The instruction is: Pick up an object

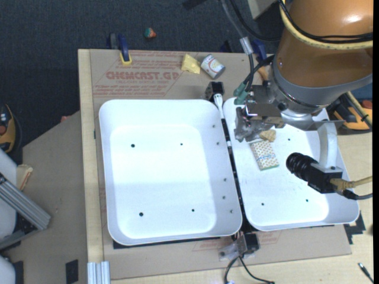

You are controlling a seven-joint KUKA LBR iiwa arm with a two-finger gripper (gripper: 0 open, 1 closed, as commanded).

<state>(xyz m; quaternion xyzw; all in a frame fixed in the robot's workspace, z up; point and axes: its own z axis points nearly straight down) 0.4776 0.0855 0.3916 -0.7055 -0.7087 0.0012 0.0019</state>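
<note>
The arm [323,70] was bulky and rounded, a glossy orange band above a grey wrist, with dark cables trailing toward the small metal gripper [249,132].

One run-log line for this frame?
arm: over right bin | gripper: near bins' shared edge | patterned packet: on bin floor beside gripper

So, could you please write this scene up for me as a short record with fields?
gripper: low over the far left corner of the right bin
right bin contents: patterned packet lying flat; small tan piece just beyond it
nearest the gripper: small tan piece, contact unclear
grasp: cannot tell
left bin: directly beside the right bin
on the board beyond the bins: yellow piece, small box
</note>
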